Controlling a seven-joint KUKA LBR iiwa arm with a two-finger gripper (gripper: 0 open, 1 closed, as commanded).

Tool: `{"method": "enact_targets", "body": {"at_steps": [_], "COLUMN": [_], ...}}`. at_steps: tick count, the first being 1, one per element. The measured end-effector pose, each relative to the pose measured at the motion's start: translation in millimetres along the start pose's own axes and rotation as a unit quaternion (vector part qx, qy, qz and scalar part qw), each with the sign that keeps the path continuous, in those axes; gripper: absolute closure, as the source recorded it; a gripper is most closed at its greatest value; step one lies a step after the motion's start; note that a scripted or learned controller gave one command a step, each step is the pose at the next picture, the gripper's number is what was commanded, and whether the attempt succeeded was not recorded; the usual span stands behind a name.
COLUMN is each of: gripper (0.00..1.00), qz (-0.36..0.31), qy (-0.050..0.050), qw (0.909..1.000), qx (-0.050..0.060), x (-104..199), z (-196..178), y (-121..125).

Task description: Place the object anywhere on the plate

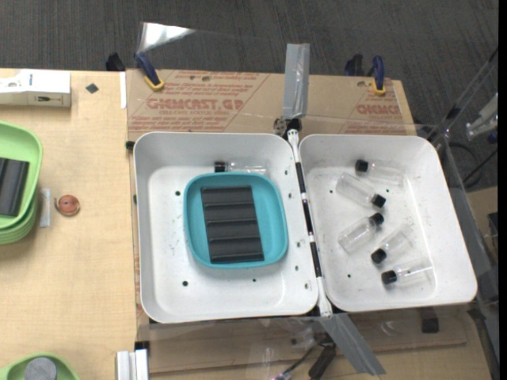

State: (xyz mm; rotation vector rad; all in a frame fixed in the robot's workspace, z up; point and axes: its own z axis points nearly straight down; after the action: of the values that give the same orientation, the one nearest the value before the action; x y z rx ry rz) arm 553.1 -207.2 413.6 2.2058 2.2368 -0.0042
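Note:
A teal square plate lies in the middle of the left bin, with a black ribbed pad on it. Just behind the plate, against the bin's far wall, rests a clear vial with a black cap. Several more clear vials with black caps are scattered in the right bin, among them one at the far side, one in the middle and one nearest the front.
A green tray holding a dark item sits at the left edge of the wooden bench. A white box and a small brown disc lie nearby. Cardboard with clamps stands behind the bins.

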Motion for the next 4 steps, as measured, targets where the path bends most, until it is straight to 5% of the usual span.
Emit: {"method": "enact_targets", "body": {"at_steps": [1,4], "gripper": [0.00,0.00], "qz": [0.053,0.053], "qy": [0.000,0.000], "qw": [0.9986,0.9986], "qx": [0.000,0.001], "x": [-15.0,-15.0], "z": [-26.5,-26.4], "y": [53.1,53.1]}}
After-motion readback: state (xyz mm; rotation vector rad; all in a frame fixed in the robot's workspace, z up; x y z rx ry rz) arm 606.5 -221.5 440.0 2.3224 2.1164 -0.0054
